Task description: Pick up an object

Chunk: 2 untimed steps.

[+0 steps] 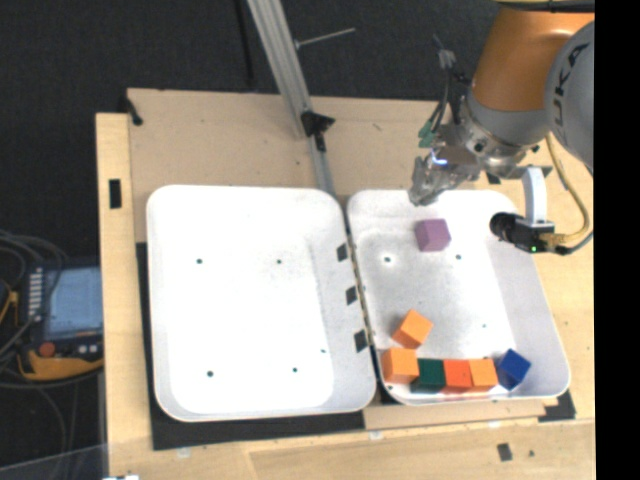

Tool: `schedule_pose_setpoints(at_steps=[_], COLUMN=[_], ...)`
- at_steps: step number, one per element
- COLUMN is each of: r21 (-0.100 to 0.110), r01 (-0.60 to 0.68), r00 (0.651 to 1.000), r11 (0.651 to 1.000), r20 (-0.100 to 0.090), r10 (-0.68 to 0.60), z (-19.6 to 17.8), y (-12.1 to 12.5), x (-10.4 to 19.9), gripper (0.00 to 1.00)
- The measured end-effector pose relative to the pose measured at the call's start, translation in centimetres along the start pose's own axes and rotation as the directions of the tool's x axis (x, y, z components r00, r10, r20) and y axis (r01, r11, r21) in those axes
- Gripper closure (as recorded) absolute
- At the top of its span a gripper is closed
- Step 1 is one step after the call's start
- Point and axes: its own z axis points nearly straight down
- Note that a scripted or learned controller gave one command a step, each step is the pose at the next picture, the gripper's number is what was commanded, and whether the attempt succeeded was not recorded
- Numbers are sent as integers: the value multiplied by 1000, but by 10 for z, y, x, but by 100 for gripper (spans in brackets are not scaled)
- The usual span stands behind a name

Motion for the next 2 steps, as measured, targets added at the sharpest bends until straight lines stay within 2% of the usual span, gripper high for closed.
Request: schedule_pose_setpoints(at_steps=[2], r21=[2], r01=[0], r00=[1000], r11=[1000], r20=[1], r10=[0], z=[27], y=[-19], x=[110], gripper=[100])
